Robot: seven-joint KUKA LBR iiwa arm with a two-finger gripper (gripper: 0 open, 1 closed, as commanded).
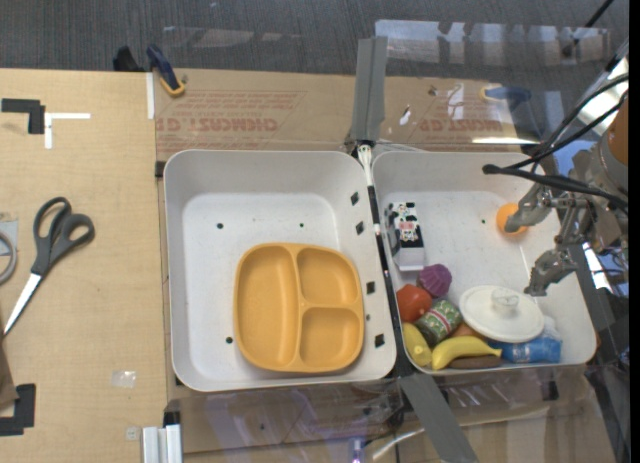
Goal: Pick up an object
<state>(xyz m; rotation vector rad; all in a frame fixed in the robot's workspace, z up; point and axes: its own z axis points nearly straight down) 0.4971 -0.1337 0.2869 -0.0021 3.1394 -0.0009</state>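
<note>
— Where's the end effector (540,248)?
— I see it over the right bin (455,183), fingers spread wide, holding nothing. The orange ball (509,218) lies just beside its upper finger.

1. A pair of scissors (48,241) with black handles lies on the light wooden counter (90,351), well left of the bins.
2. A blue clamp (163,69) with a yellow tip sits at the counter's far edge.
3. A flat cardboard sheet (250,116) with red printing lies behind the bins.
4. Black L-shaped marks (25,111) and a strip of white tape (68,118) sit near the counter's left edge.
</note>
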